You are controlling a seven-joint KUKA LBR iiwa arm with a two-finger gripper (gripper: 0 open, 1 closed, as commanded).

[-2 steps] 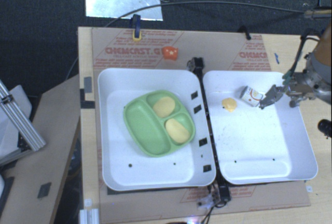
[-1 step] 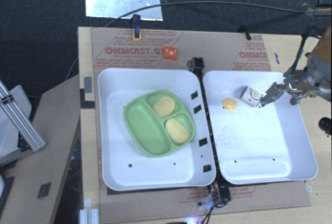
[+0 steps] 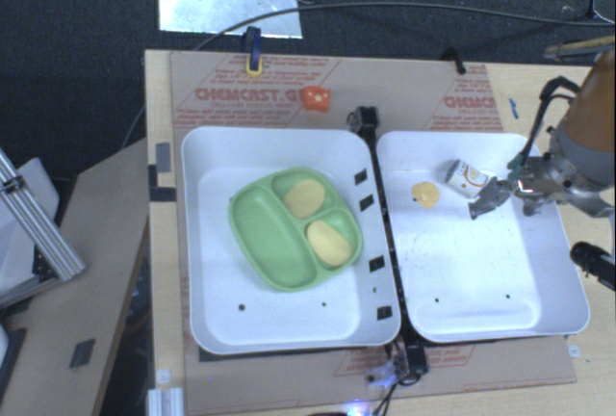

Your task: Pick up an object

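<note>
While the arm (image 3: 587, 130) reached in from three o'clock, partly cut off by the frame edge, the tool (image 3: 493, 196) hung over the right bin (image 3: 481, 308) near its two o'clock corner. Its dark fingers blurred together, so how far they stood apart could not be told, and nothing showed between them. A small can (image 3: 466, 176) lay tilted just beside the tool at ten o'clock. A yellow lump (image 3: 424, 195) sat near the can, at its eight o'clock. The left bin (image 3: 221, 308) held a green tray (image 3: 265, 241) with two yellow pieces (image 3: 306, 197).
</note>
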